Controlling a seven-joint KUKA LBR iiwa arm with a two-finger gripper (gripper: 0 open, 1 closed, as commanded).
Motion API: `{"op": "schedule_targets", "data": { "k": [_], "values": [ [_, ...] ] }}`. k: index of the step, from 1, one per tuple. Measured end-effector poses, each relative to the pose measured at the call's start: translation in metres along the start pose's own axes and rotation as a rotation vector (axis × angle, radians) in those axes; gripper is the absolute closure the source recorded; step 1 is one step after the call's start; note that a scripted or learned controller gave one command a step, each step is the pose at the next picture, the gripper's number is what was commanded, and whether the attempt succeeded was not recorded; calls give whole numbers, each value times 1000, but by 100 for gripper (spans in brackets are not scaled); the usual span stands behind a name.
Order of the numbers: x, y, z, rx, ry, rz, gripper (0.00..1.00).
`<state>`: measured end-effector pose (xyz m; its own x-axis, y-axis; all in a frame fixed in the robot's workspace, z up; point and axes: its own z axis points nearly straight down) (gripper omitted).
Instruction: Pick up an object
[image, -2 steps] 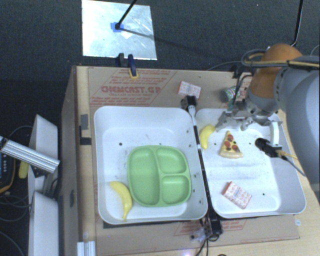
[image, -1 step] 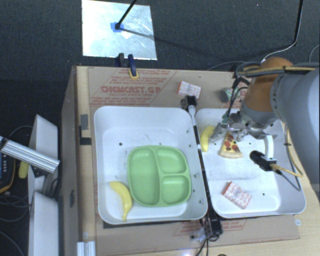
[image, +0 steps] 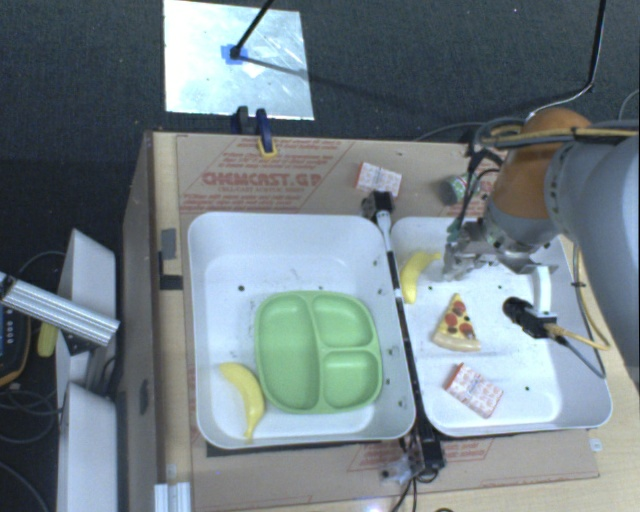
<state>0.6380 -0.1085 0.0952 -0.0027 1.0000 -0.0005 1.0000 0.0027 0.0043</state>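
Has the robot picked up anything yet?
Not that I can see. The banana, pizza slice and packet all lie in the right bin. The pincer sits low beside that banana. Grabbing and lifting are left.

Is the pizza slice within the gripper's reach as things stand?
Probably yes: the pizza slice lies uncovered in the right bin, apart from the banana and packet, with the gripper nearby.
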Motion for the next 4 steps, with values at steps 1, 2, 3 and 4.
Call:
{"op": "schedule_targets", "data": {
  "k": [1,2,3,4],
  "values": [
    [-50,-58,-70,1,-1,2,100],
    [-2,-93,-76,3,1,0,100],
    [-3,-93,-76,3,1,0,0],
    [-2,-74,11,3,0,1,0]
  ]
}}
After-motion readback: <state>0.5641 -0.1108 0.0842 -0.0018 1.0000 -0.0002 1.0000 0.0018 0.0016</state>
